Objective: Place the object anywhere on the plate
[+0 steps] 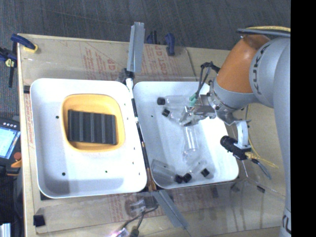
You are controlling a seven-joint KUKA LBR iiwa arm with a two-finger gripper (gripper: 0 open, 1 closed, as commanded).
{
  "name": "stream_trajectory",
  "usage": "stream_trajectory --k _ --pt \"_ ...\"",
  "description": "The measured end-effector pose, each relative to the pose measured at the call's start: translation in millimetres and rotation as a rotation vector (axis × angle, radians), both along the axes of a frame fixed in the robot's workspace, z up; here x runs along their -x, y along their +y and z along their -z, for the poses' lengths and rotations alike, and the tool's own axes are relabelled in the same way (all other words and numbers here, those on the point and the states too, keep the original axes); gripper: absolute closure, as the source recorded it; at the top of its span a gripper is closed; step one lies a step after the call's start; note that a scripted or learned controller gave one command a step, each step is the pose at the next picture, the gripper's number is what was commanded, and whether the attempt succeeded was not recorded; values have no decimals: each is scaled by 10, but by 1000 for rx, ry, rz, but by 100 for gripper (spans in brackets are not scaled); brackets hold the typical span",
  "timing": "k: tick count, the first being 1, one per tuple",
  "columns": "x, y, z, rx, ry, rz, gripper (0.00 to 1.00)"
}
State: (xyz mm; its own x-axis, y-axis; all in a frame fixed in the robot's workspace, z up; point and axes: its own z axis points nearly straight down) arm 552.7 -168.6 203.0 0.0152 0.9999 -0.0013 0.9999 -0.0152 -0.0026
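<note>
A yellow plate (73, 104) with rounded corners lies in the left bin (47, 167). A dark ribbed rectangular block (93, 127) rests on the middle of the plate. My gripper (189, 116) is low in the right bin (148, 132), near its upper middle. A clear plastic tube (190, 143) lies lengthwise just below the gripper, apparently on the bin floor. More clear pieces with black caps lie at the upper left of this bin (164, 106) and along its bottom edge (183, 177).
The grey arm with its orange band (242, 68) reaches in over the right bin's right rim. A black-tipped part (232, 146) sticks out beside that rim. A grey bar (135, 46) stands behind the bins, and blue clamps (24, 42) grip the bench.
</note>
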Motion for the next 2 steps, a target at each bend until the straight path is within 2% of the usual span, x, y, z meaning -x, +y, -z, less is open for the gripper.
stream_trajectory --k 1,2 --pt "-792 830 -632 -2 0 66 100" --pt "-704 1403 14 -3 3 -230 100"
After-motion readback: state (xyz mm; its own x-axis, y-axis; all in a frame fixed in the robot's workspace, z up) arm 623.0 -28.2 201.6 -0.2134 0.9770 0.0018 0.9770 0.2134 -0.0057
